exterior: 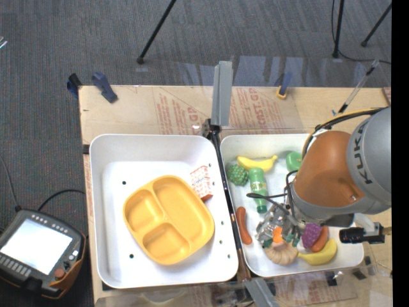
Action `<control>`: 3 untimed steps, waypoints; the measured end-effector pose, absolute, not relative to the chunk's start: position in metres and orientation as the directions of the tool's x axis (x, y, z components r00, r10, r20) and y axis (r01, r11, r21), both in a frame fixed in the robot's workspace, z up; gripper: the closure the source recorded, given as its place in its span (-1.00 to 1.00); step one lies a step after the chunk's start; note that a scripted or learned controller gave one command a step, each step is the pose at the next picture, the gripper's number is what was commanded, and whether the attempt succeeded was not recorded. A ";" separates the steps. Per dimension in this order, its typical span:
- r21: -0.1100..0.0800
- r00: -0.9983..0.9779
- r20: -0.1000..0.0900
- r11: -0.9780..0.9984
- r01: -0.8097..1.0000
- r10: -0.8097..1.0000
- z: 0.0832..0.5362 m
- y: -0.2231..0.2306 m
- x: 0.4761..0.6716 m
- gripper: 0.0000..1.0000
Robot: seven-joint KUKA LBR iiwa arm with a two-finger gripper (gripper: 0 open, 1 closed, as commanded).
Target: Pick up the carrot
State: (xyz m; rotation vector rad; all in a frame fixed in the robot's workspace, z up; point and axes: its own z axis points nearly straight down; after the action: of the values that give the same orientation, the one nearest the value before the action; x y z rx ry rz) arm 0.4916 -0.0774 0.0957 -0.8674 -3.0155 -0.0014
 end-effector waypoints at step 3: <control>-0.004 -0.901 0.014 0.901 0.433 0.433 0.116 -0.083 0.472 -1.00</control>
State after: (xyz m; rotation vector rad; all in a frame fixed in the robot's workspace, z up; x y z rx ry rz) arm 0.4716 -0.0831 0.1155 -0.6939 -3.0486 0.0018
